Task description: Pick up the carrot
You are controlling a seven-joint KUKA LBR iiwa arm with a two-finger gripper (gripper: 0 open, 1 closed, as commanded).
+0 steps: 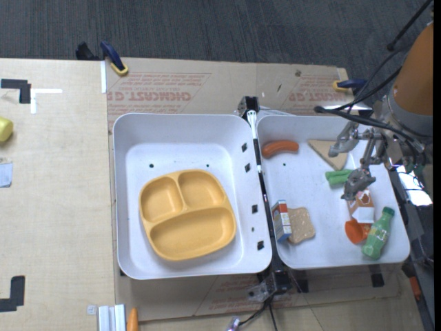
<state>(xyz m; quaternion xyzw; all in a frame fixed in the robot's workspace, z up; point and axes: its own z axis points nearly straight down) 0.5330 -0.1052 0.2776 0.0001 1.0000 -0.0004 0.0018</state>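
Observation:
In the right bin (303, 254), my gripper (358, 182) hangs low over the right-hand side. Just left of it lies a short green piece (337, 178), and orange shows right below it (361, 199); this may be the carrot with its leafy end, with the gripper hiding its middle. Another orange-red piece (354, 232) lies nearer the front, half behind a green bottle (377, 233). Nothing can be seen held in the gripper.
The right bin also holds a reddish sausage (279, 147), a tan wedge (326, 151), a bread slice (301, 225), a small box (280, 221) and a white carton (364, 214). The left bin (131, 205) holds a yellow divided plate (186, 214).

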